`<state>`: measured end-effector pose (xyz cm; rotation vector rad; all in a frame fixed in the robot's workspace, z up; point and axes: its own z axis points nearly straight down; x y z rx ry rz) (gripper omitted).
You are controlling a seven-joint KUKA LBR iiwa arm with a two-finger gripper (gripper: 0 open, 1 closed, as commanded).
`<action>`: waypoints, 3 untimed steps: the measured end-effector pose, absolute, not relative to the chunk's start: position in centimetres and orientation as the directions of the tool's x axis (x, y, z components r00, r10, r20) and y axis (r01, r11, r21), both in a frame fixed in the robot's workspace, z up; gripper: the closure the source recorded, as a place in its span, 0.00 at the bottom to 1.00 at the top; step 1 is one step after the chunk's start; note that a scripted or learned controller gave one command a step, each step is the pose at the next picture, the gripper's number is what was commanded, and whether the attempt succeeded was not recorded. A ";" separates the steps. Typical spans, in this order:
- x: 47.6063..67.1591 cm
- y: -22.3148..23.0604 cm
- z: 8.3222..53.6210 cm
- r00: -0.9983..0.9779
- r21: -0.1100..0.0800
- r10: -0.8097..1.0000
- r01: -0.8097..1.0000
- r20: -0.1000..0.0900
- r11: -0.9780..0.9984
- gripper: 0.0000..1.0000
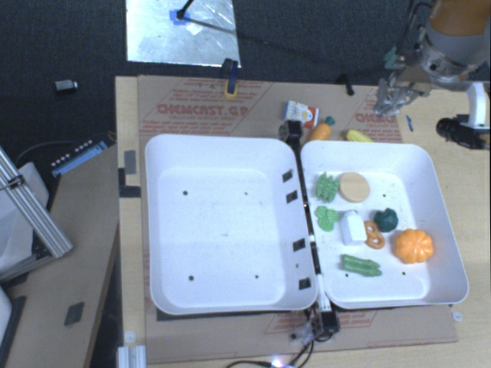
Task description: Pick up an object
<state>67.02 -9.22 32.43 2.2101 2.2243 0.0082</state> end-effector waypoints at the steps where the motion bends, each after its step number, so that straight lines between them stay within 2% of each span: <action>1: 67.0 -3.8 43.0 -0.011 0.015 1.000 1.000 0.001 0.011 1.00; 2: 66.9 1.7 50.5 -0.011 0.011 1.000 1.000 0.002 0.011 1.00; 3: 64.8 5.1 53.8 -0.008 0.006 1.000 1.000 0.001 0.008 1.00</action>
